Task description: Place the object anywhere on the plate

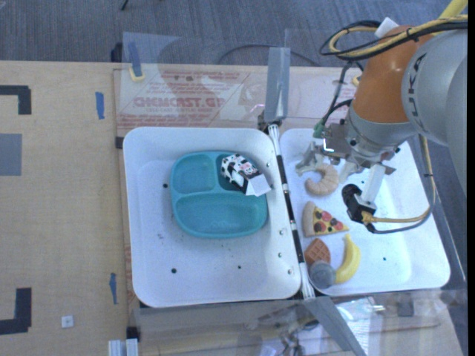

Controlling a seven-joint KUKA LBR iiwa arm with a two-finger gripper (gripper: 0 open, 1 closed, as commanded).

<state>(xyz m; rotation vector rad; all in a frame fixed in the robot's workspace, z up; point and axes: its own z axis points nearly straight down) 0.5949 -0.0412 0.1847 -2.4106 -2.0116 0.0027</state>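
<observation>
A teal divided plate (215, 199) lies in the left white bin (148, 273). A black-and-white cow toy (237, 170) with a white tag rests in the plate's upper right compartment, apart from the gripper. The gripper (318, 156) hangs under the orange-banded wrist over the right bin (415, 258), just above and left of a croissant (323, 180). The wrist hides most of the gripper.
The right bin also holds a pizza slice (323, 219), a waffle piece (318, 251), a banana (347, 259) and a grey round piece (322, 274). A black cable connector (356, 202) dangles from the wrist. A low wall divides the two bins.
</observation>
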